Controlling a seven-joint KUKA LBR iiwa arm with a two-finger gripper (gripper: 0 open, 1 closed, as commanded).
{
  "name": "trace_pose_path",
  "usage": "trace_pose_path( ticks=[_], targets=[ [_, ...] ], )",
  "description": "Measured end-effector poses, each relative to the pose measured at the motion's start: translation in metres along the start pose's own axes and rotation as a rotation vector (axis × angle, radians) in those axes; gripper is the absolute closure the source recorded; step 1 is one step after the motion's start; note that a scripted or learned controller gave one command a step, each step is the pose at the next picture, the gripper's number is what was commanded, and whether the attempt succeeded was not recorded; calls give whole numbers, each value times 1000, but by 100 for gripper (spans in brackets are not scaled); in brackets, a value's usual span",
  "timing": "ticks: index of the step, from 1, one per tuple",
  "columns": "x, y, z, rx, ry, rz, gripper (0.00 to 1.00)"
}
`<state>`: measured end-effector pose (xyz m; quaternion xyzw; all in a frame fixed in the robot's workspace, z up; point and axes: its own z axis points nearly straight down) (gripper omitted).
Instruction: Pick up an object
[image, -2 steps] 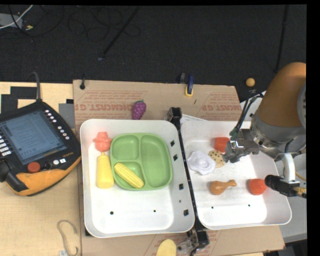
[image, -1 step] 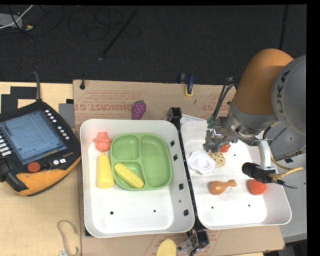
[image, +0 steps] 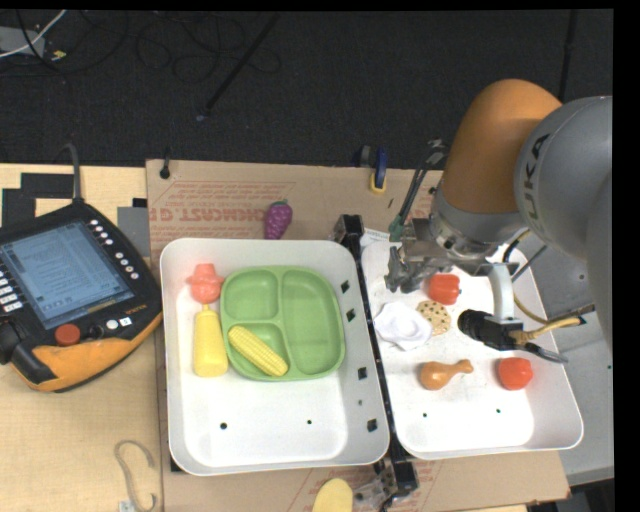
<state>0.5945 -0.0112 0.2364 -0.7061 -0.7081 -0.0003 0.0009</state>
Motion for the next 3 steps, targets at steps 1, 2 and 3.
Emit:
trace_pose_path(
  ticks=[1,2,3],
  targets=[
    [-5,-5,1,3,-2,3,100],
    [-11,8,5,1,-2,4,100],
    [-2,8,4,1,-2,3,100]
  ],
)
